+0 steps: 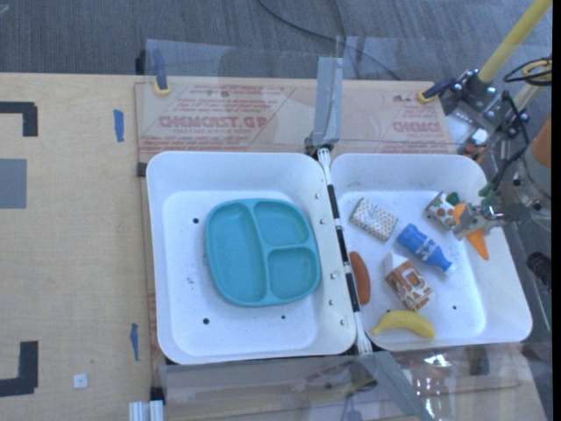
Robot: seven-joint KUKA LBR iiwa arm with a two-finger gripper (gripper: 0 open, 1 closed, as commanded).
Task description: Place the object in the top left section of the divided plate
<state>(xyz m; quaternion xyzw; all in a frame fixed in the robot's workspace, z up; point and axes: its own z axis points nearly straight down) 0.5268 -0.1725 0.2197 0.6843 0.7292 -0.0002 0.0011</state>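
we see jaws (480, 220) at right bin's (504, 323) right side, by carrot (479, 243) | jaw state: can't tell | divided plate (261, 251) sits in left bin (175, 323)

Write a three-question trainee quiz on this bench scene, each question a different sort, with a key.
1. True or false: the divided plate lies in the left bin.
2. Which thing lies nearest the right bin's front edge? A) blue bottle B) banana C) patterned packet
3. Fill in: the hot dog lies in the right bin close beside the ______ between the two bins.

Key
1. True. The teal plate sits there with nothing in its sections.
2. B. The banana lies at the front, below the brown snack pack.
3. Divider. The hot dog lies along it; the hand is at the far right by the carrot.
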